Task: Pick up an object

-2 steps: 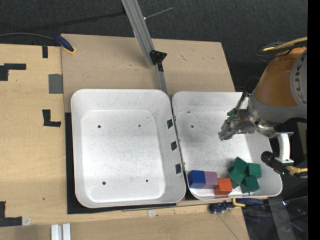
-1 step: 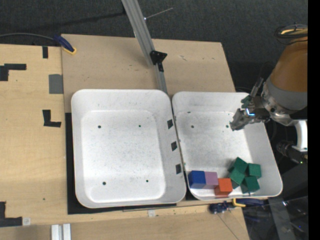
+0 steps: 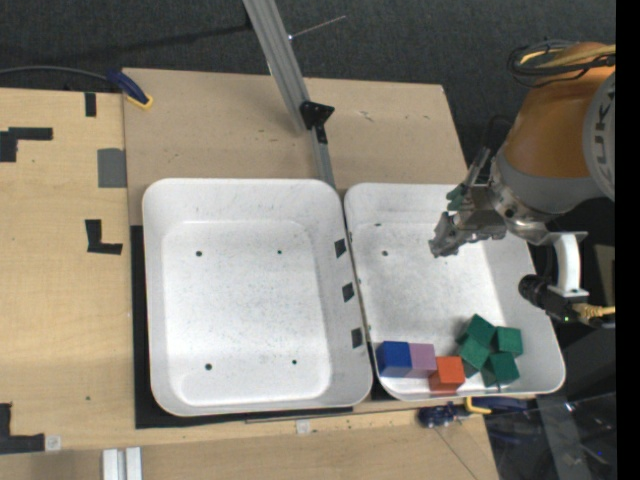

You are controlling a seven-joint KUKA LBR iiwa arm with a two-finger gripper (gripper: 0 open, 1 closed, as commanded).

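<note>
A cluster of small blocks crowds the near corner of the right bin [image 3: 520,298]: a blue block [image 3: 394,356], a pale purple block [image 3: 423,358] and an orange block [image 3: 449,371] in a touching row, with three green blocks [image 3: 490,346] bunched just beside them. Farther back over the same bin, the gripper [image 3: 447,242] hangs above bare white floor, well apart from the blocks and carrying nothing; whether it is spread or closed cannot be told at this angle. The step in hand looks like the approach, with no grasp begun. The next move likely calls for travel toward the near corner and a descent onto one block, and the tight packing may make a clean pinch awkward. The left bin [image 3: 160,268] sits alongside on a pale wooden bench [image 3: 60,268], over a dark floor [image 3: 120,8].
</note>
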